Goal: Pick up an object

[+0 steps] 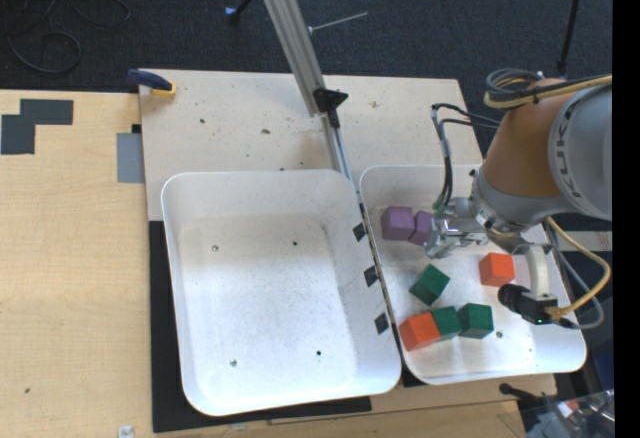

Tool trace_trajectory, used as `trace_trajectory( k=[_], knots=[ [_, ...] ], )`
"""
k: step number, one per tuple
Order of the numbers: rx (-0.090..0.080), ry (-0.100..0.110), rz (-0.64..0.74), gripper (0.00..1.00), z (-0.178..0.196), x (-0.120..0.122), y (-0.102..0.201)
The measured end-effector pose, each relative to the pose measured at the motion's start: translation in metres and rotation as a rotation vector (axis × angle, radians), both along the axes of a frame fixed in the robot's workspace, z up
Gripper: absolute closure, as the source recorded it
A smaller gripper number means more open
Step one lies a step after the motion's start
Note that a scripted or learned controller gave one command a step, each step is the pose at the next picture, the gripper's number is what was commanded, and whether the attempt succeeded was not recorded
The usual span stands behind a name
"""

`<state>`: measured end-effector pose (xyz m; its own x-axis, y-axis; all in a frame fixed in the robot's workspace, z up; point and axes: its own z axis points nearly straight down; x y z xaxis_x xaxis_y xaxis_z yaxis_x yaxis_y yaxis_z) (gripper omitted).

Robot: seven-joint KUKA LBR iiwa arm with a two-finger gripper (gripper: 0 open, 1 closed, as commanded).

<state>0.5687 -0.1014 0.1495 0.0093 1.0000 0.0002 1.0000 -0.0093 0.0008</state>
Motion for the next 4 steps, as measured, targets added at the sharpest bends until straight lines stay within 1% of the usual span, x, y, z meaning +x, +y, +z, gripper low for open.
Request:
trace_trajectory(
  k=[1,2,3,4],
  knots=[
    [0.0,-0.001,0.009,1.0,0.045,0.008,-0.001],
    [-0.001,-0.002,0.009,1.0,0.093,0.014,-0.01],
    [0.002,0.004,0.013,1.0,0.098,0.005,0.037],
    [0.003,0.005,0.014,1.0,0.104,-0.014,0.089]
  ],
)
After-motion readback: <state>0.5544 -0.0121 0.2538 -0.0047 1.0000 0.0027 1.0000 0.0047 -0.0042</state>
